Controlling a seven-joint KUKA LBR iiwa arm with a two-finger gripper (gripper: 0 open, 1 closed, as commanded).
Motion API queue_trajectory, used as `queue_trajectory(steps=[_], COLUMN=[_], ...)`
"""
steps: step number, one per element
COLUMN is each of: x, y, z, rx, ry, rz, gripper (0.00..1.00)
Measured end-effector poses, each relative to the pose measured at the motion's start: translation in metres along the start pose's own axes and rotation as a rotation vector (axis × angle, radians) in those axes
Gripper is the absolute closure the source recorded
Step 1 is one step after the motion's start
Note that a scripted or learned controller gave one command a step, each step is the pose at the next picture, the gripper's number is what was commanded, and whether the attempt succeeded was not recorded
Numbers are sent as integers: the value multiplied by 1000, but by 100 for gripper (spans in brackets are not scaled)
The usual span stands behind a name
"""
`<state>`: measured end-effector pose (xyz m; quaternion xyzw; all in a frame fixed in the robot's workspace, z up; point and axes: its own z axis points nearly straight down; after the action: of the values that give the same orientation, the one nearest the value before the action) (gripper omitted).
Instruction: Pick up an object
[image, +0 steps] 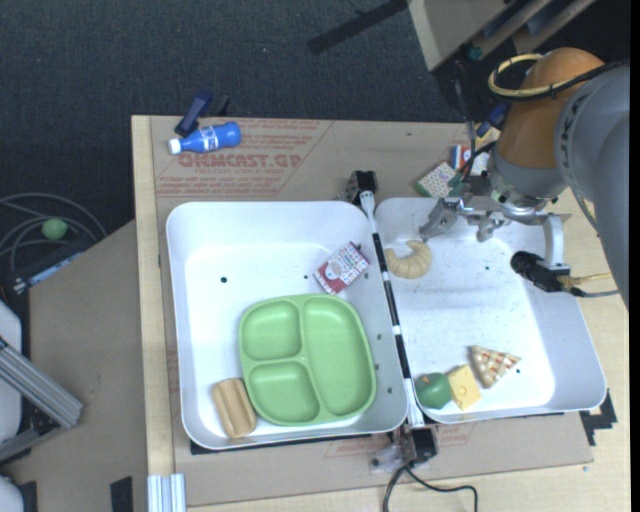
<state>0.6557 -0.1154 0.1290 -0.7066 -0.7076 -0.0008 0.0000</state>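
Croissant just beside hand

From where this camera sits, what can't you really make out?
- gripper: the wrist above covers its fingers, so open or shut is unclear.
- arm: cut off by the right edge.
- small packet in the left bin: print too small to read.
- blue bottle: label blurred.

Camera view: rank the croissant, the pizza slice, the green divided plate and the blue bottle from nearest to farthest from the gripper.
From the gripper:
1. Croissant, right bin's left wall.
2. Pizza slice, right bin's near end.
3. Green divided plate, left bin.
4. Blue bottle, on the bench beyond the left bin.
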Motion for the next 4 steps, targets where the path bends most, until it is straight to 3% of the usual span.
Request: queue_trajectory(steps=[1, 3, 4], x=[22, 18, 18], y=[10, 11, 11], z=[45, 44, 34], rx=[5, 2, 1], ry=[1, -1, -2], rz=[1, 2, 1], gripper=[0, 0, 100])
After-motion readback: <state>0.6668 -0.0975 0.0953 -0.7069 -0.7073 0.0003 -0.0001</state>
